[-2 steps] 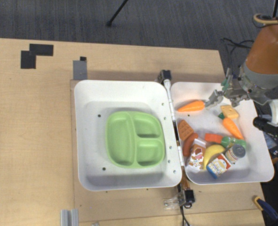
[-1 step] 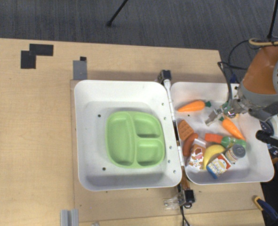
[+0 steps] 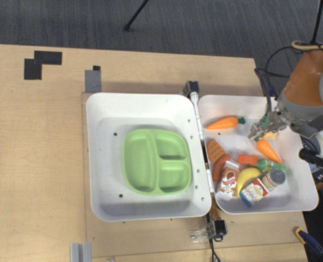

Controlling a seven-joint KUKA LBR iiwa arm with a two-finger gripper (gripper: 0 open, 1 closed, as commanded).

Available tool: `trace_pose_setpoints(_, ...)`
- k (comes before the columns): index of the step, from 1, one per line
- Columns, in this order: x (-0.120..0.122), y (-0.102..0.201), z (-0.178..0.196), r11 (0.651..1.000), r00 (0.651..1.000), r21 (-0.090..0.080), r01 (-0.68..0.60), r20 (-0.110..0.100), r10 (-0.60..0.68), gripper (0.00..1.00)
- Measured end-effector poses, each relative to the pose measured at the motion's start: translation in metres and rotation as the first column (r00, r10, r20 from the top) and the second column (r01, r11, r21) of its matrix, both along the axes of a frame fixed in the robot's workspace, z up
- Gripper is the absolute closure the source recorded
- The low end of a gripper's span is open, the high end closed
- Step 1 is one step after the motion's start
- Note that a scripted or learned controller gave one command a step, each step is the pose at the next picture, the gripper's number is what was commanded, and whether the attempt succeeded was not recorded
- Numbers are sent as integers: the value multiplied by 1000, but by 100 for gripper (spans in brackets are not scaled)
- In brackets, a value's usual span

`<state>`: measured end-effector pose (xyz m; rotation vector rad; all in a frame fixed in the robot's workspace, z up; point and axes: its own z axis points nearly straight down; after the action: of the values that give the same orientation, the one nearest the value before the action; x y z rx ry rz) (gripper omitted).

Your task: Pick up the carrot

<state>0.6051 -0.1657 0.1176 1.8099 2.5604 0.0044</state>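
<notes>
Overhead view, slanted down on the bench [image 3: 35, 162].
It takes in both white bins [image 3: 95, 146] whole, from moderately far.

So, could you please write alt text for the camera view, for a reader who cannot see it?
The gripper hangs over the right bin, just above a carrot, with a second carrot to its left and other toy foods heaped nearer the camera. The left bin holds a green divided plate.

No readable lettering anywhere on the bench.

The small cartons [image 3: 253, 191] at the near side of the right bin [image 3: 309, 201] carry bright printed fronts, but the print is too small and blurred to make out a single word or number.
</notes>
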Motion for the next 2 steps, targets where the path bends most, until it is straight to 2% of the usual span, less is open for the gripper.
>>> trace_pose_setpoints(1, 0, 0, 0, 1000, 1000, 0, 0, 0, 0, 0)
trace_pose_setpoints(2, -7, 14, -32, 917, 917, -1, -399, -2, 399, 0)
